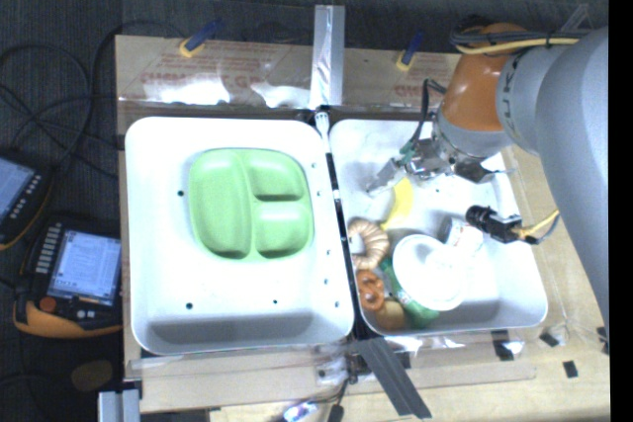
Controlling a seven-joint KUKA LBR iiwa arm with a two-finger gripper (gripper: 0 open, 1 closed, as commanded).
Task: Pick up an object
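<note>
My gripper (389,175) hangs low in the back left part of the right bin (514,287), just above and beside a yellow object (401,202). In front of it lie a tan twisted pastry (367,239), a brown ring-shaped piece (371,288), and a white cup (431,272) lying over a green object (419,313). Whether anything is in the gripper's grasp is hidden from this angle.
The left bin (158,301) holds a green divided plate (250,203). A raised rim (334,212) separates the two bins. The grey arm with its orange band (475,99) reaches in over the right bin's back right corner.
</note>
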